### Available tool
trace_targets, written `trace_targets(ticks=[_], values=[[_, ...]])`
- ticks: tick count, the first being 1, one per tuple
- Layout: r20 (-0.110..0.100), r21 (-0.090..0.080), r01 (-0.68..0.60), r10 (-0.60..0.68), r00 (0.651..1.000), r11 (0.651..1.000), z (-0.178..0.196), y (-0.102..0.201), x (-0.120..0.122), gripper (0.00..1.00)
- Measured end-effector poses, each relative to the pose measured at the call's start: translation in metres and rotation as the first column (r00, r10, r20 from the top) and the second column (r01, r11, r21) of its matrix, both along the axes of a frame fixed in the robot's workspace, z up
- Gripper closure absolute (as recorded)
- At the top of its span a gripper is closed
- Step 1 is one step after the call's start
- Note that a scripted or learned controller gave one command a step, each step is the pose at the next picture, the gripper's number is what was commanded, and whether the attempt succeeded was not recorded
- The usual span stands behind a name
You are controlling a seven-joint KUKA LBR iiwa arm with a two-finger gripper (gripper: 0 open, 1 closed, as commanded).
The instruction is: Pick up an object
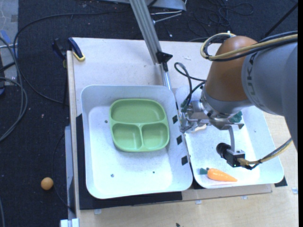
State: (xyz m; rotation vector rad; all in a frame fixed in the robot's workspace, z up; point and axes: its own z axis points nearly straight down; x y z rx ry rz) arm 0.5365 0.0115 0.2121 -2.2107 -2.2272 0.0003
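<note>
The pincer [193, 122] is hanging low over the far-left part of the right bin [258, 129], close to the seam where the two bins meet. Its metal parts are crowding together beneath the wrist, and whether it is released or clenched I cannot tell; nothing is showing in its grip. Above it, the arm [265, 79] is reaching in from the right, its orange band [229, 70] sitting right over the wrist, with a yellowish cable [215, 44] looping around the band's far side.

The carrot [220, 175], orange with a small green tip at its left end, is lying on the floor of the right bin along the near edge, well apart from the pincer. A small black unit [232, 155] on a thin stalk is hanging between the wrist and the carrot, just far of the carrot.

In the left bin [94, 174], a green plate [140, 125] with three compartments is resting flat in the far half. Both bins are sitting on the desk [113, 60]. A slanted metal pole [147, 25] is running down from the far side toward the seam of the bins. On the dark floor to the left, a small orange ball [47, 183] is lying near the desk's near-left corner, among loose black cables.
</note>
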Motion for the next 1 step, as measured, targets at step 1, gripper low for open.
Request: trace_targets(ticks=[1], values=[[0.0, 0.0, 0.0, 0.0, 1.0, 1.0, 0.0006, 0.049, -0.0164, 1.0]])
